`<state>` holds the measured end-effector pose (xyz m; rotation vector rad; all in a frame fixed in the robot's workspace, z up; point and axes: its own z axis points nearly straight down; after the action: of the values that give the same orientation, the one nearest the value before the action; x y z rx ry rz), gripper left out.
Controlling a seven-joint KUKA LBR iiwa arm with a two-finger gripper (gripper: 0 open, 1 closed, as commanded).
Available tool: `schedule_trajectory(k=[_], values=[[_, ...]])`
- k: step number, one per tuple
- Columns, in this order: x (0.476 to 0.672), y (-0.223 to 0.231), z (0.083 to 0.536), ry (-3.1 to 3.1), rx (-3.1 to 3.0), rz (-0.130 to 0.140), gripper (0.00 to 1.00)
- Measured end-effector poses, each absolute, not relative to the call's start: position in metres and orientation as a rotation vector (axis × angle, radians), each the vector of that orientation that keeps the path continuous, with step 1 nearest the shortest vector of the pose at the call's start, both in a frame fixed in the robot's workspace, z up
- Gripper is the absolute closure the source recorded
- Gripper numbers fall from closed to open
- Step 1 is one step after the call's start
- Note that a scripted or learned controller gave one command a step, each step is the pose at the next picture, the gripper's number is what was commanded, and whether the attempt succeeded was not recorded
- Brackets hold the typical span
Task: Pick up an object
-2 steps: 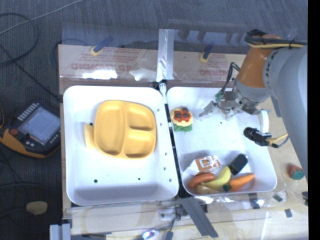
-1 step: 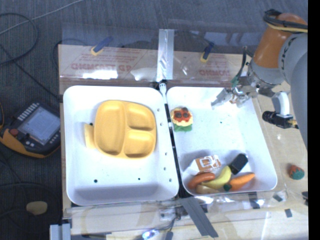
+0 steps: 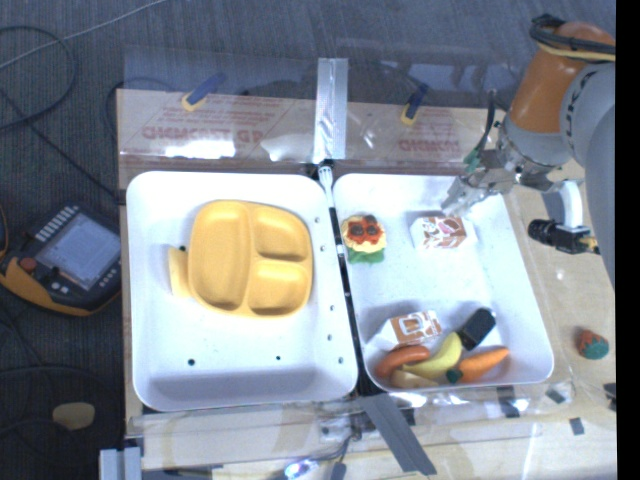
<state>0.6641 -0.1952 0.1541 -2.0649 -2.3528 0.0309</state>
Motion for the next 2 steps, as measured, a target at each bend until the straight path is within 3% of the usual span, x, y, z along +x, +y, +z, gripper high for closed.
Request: schedule_trajectory(k=[1,2], values=[[0.664,-0.195,0.154,-2.353,-2.065,0.032,0.0],[0.65,-0.19,0.088,-2.558,-1.841,0.0,0.0]])
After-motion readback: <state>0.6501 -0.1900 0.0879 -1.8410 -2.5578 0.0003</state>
